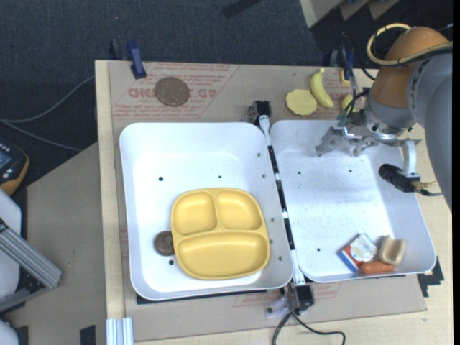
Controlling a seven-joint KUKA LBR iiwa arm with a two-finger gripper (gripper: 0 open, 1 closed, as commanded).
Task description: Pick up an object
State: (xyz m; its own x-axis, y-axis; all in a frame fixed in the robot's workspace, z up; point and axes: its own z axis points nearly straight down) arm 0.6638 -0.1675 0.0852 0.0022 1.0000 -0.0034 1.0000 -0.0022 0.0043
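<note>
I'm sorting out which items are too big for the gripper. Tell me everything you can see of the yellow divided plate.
The yellow divided plate looks like smooth moulded plastic, a rounded rectangle with three compartments: two smaller ones at the far side and one wide one nearest the camera. It lies flat, right way up, with nothing visible in its compartments, in the near half of the left bin. A small brown disc lies against its left edge, partly tucked beneath it. The gripper is apart, over the right bin.
</note>
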